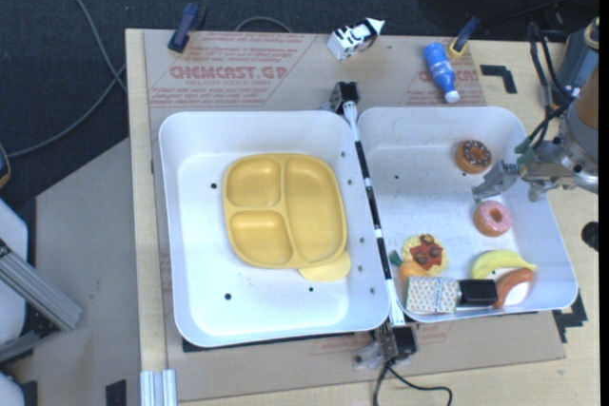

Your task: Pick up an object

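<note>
In the right bin (pixel 409 152) lie several toy foods. A brown sprinkled donut (pixel 473 156) is near the far right, and a pink donut (pixel 493 219) lies just in front of it. A small pizza (pixel 424 253), a banana (pixel 500 261), a waffle square (pixel 432 296) and a red-and-white sausage piece (pixel 515 285) crowd the near edge. My gripper (pixel 516 188) reaches in from the right and hovers between the two donuts, just above the pink one. Its fingers (pixel 489 186) look spread open, with nothing between them.
The left bin (pixel 190 233) holds a yellow divided plate (pixel 284 209). Behind the bins, on the board, lie a blue bottle (pixel 440 69) and a black-and-white toy (pixel 355 36). Blue clamps (pixel 183 27) sit at the board's far edge. A black divider runs between the bins.
</note>
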